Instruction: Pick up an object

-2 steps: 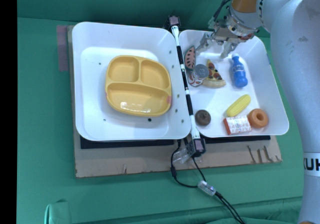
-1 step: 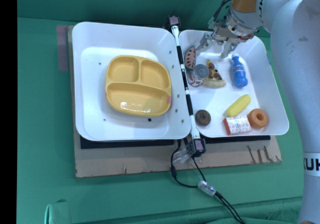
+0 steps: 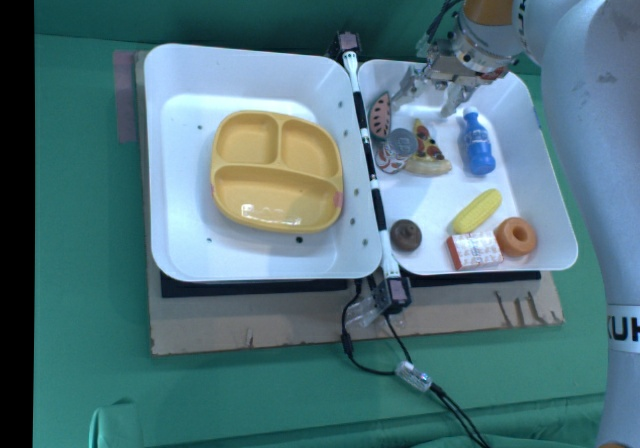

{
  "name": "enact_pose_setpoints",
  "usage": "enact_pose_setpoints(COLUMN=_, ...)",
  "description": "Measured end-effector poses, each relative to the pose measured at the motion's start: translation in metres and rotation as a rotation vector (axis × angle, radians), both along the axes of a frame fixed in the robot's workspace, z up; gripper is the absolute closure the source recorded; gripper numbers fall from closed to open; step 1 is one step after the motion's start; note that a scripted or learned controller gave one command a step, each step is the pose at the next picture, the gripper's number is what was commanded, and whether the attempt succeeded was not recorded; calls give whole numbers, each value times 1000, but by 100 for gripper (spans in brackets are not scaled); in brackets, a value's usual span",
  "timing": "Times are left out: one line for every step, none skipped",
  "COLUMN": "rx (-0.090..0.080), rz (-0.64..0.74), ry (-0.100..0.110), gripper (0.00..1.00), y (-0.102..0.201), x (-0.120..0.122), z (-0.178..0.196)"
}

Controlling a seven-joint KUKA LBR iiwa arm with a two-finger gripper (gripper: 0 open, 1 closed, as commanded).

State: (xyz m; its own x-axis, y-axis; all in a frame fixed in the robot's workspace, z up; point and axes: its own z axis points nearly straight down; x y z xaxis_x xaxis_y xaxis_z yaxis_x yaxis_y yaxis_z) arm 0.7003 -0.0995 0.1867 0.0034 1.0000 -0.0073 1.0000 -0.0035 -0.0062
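My gripper [image 3: 428, 93] hangs over the far end of the right bin [image 3: 545, 186], open, with nothing between its fingers. Just below it lie a pizza slice [image 3: 430, 152] and a silver can [image 3: 402, 142]. A watermelon slice [image 3: 380, 114] sits to its left by the divider, and a blue bottle [image 3: 478, 144] lies to its lower right. Nearer the front of the bin are a yellow corn cob [image 3: 476, 210], a chocolate donut [image 3: 405, 234], an orange donut [image 3: 516, 236] and a small red and white box [image 3: 474, 250].
The left bin [image 3: 180, 96] holds a yellow divided plate [image 3: 278, 172]. A black and white bar [image 3: 366, 151] runs between the bins. Cables [image 3: 400, 366] trail from the front of the bench. My arm [image 3: 590, 86] crosses the right side.
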Motion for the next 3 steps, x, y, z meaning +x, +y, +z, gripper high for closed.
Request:
enact_pose_setpoints(rx=-1, rz=-2, ry=0, gripper=0, y=1, x=0, z=0)
enact_pose_setpoints(rx=2, rz=1, ry=0, gripper=0, y=-1, x=0, z=0)
enact_pose_setpoints(rx=11, rz=6, ry=0, gripper=0, y=-5, x=1, z=0)
